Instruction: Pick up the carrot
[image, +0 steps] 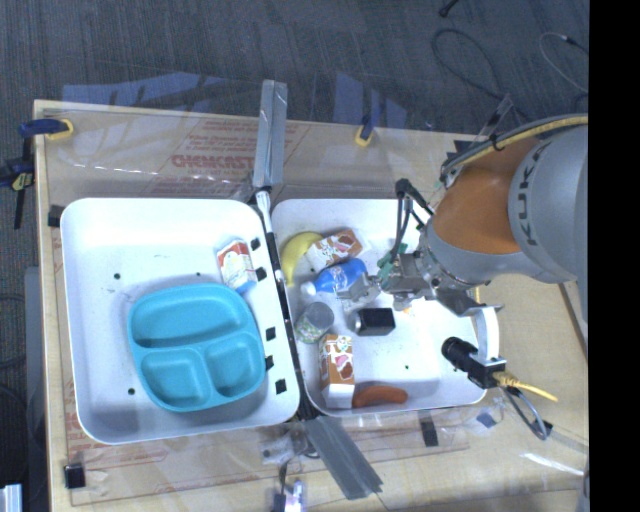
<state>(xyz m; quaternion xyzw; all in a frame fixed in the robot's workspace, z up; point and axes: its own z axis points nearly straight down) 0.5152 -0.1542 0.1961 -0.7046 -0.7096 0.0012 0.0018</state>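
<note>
Reaching in from the right, the grey arm (530, 210) with its orange band hangs over the right bin (452, 392), its claw (378, 292) low above the middle of that bin; whether the claw is spread or pressed together cannot be told from this slant. The carrot (380, 396) lies flat along the near wall of the right bin, well apart from the claw and just right of a small juice carton (338, 362) that stands near the bin's near left corner. Just beneath the claw sits a small black block (376, 321). To the left of the claw lies a blue bottle (335, 277), and beyond it, toward the far left corner, a yellow banana (296, 252) beside a brown snack packet (338, 245). A grey round can (314, 319) rests near the dividing wall, between the bottle and the carton. In the left bin (110, 235) a blue divided plate (196, 345) takes up the near half, and a small red and white carton (236, 264) leans by the bin's right wall, just beyond the plate. Both bins rest on the pale surface (150, 150).
</note>
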